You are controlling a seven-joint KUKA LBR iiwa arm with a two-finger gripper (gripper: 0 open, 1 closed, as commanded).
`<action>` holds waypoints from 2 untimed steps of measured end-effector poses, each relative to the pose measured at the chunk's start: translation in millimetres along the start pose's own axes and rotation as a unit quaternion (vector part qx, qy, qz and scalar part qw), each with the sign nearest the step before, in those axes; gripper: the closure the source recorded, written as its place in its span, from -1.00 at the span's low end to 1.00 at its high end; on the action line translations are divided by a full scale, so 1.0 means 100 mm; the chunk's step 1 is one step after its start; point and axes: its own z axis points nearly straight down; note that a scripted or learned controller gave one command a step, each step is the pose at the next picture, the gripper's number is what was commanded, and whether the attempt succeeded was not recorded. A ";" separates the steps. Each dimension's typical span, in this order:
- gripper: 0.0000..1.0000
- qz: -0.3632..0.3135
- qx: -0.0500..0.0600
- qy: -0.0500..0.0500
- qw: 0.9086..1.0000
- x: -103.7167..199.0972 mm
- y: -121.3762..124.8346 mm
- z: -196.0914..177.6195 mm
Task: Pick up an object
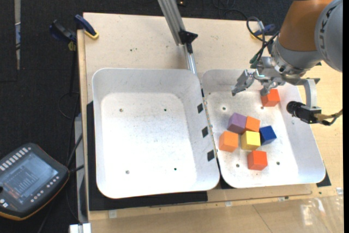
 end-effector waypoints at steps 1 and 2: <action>-1.00 0.000 -0.002 -0.001 1.000 0.00 0.01 -0.03; -1.00 0.001 0.000 0.000 1.000 0.01 -0.10 0.53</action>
